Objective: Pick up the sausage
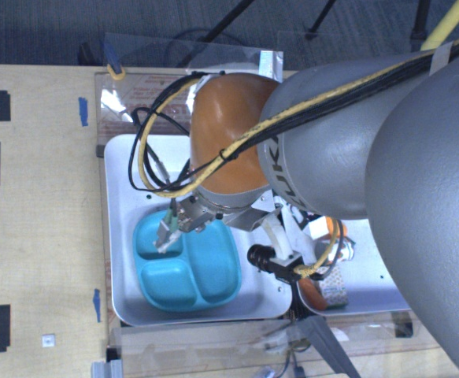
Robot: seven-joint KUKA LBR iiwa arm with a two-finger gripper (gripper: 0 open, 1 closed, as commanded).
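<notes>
The gripper is hanging over the upper-left compartment of a blue sectioned tray, and whether it is spread or pressed together cannot be told, nor whether anything lies between its tips. The tray is sitting in the left white bin, with the grey arm and its orange band looming at about 2 o'clock from the gripper. A reddish-brown rounded item, possibly the sausage, is lying at 4 o'clock in the right bin, partly hidden by cables.
</notes>
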